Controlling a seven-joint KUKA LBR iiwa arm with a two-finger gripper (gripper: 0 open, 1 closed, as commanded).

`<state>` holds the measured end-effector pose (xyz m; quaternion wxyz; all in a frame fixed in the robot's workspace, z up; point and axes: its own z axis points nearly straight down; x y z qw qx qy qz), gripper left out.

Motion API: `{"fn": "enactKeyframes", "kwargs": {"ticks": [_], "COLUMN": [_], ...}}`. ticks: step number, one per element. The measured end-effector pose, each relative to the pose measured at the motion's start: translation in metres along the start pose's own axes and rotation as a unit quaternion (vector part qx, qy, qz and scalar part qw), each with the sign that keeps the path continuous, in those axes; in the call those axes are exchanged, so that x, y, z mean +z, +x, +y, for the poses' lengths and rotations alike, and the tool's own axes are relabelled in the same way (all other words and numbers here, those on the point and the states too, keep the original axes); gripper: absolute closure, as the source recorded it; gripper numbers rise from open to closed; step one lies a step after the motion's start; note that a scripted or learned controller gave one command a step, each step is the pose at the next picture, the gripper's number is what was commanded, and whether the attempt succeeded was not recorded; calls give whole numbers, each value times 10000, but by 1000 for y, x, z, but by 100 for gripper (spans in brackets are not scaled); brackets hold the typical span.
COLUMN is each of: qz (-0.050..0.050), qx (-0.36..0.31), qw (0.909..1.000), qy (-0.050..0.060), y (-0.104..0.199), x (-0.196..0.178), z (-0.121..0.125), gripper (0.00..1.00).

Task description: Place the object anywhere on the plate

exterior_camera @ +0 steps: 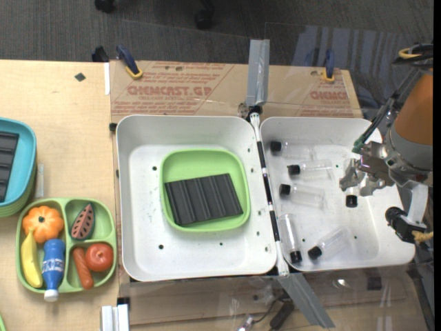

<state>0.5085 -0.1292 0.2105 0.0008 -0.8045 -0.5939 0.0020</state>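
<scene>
The arm is reaching in from the right w/ the end effector (357, 178) hanging over the right-hand white bin (372, 254), right-center of the frame. Can't tell if it's grasping anything or released, the metal bits are too cluttered to read at this res. There's a small black cap (351, 201) sitting just below it, but no idea if they're touching.

The right bin is holding a bunch of clear vials w/ black caps, scattered around: one near the upper left corner (275, 145), a couple along the left side (293, 169) (284, 189), one lying lengthwise by the left wall lower down (291, 238), and one at the bottom middle (325, 244). They're pretty see-through so the exact count is fuzzy.

The green plate (172, 167) is sitting in the middle of the left white bin (138, 185), and a dark ribbed rectangular thing (204, 198) is lying flat on it, slightly tilted.

Over at lower left of the frame, on the wooden surface (55, 109), a green divided tray (103, 212) is holding toy food: a pumpkin (42, 222), banana (29, 257), tomato (100, 255) and a small blue bottle (52, 266). A blue tray (27, 143) is poking in at the left edge.
</scene>
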Motion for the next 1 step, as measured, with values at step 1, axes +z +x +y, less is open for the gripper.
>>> {"fn": "enactKeyframes", "kwargs": {"ticks": [1], "qz": [0], "qx": [1], "qw": [10000], "qy": [-1], "y": [0], "x": [0], "z": [0], "gripper": [0]}}
